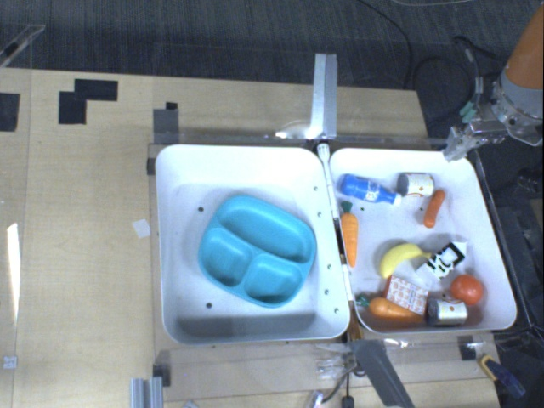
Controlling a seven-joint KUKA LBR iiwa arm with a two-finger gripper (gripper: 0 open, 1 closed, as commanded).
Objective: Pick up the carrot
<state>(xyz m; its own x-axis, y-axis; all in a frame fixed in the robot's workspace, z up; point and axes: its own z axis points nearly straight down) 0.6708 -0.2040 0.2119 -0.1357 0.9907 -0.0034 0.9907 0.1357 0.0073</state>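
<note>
Camera view: carrot point(348, 238) lies along the right bin's point(489, 228) left wall, mid-frame. Gripper point(476, 130) hovers at the bin's upper right corner; whether its jaws are parted, I cannot tell.

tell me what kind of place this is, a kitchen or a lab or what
Most likely a robotics lab bench, not a kitchen: two white bins sit side by side on a metal fixture, toy food such as a carrot and a banana lies in the right one, and a robot gripper hangs above its corner.

Orange carrot point(349, 238) flat along right bin's left wall point(333, 228)
</note>
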